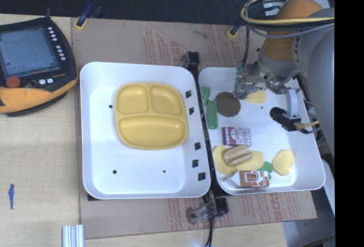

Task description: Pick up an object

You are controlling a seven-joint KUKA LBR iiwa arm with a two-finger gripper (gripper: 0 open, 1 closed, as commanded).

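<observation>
My gripper (244, 87) hangs low over the far part of the right bin (310, 180), just right of a brown round disc (228, 105) and left of a pale yellow piece (257, 96). Nothing is visibly held. Also in this bin are a green strip (211, 112) by the left wall, a maroon box (236, 136), a hot dog toy (236, 155) on a yellow piece, a yellow lemon (283, 161) and an orange carton (253, 178) near the front wall.
The left bin (99, 175) holds a yellow divided plate (151, 114). A teach pendant (31, 64) lies on the bench at the far left. The arm's grey and orange body (296, 29) covers the right bin's far right corner.
</observation>
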